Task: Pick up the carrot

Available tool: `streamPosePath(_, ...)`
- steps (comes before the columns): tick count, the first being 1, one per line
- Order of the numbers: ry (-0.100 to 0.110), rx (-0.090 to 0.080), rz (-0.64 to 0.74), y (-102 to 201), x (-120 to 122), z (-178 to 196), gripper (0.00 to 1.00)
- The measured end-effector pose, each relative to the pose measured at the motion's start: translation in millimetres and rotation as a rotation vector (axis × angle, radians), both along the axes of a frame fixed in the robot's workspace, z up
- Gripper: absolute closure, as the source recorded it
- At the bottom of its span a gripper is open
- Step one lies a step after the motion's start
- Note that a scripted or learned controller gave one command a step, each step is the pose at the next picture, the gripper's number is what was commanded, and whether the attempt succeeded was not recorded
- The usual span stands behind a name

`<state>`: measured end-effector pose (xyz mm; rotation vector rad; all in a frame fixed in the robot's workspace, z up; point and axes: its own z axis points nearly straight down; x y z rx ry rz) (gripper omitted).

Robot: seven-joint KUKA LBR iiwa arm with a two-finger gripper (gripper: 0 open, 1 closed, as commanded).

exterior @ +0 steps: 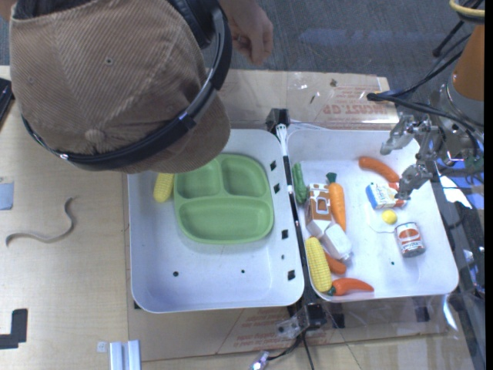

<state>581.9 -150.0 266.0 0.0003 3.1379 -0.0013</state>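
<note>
The carrot (337, 205) lies in the right bin (431, 284), left of its middle. It is orange, with its green top pointing to the back. My gripper (400, 161) hangs over the bin's back right part, well to the right of the carrot. Its two fingers stand open, one (394, 139) toward the back and the other (406, 182) toward the front. Nothing sits between them. An orange-red pepper (378, 167) lies just left of the gripper.
Round the carrot lie a small carton (318, 204), a white block (336, 241), a corn cob (317, 263) and an orange pepper (351, 286). A blue packet (378, 195), a yellow ball (390, 216) and a red can (410, 239) lie to the right. The left bin (208, 291) holds a green divided plate (223, 200). A person's capped head (108, 60) overhangs its back.
</note>
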Motion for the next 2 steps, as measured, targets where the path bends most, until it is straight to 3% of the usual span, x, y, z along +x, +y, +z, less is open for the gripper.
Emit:
streamPosePath(1,0.0,0.001,-0.054,31,-1,-134,0.0)
streamPosePath(2,-0.002,0.0,-0.363,23,-1,-172,0.0)
